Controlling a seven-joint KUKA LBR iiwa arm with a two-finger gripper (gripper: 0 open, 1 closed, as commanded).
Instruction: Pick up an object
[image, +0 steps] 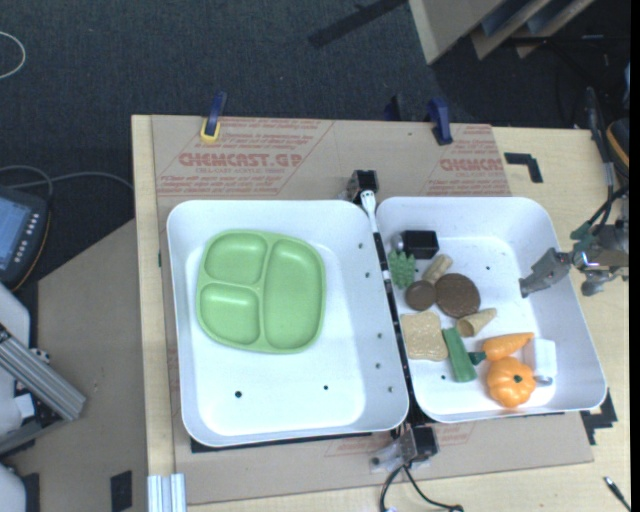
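We see the two white bins side by side on the bench: the left bin (200, 400) carries a green divided plate (263, 291), and the right bin (520, 225) holds a cluster of small toy foods toward its left and lower parts. The gripper (560, 268) sits at the right bin's right edge, well apart from the cluster, with nothing between its fingers; whether they are spread or closed we cannot tell from this slant.

Among the candidates, the largest is the brown round disc (457, 294), flat and probably hard to get under. The slice of bread (424, 335) just below it looks flat too. The orange pumpkin (510, 383), near the bin's lower right, seems the best choice: we judge it light, rigid plastic, rounded, standing proud of the floor, with room around it. A grasp across its middle should seat well, though its smooth curved sides could slip out of a shallow pinch. The carrot (507, 346) lies just above it, and a green stick (458, 356) sits beside the bread. The small black block (419, 243) rests apart near the top left.
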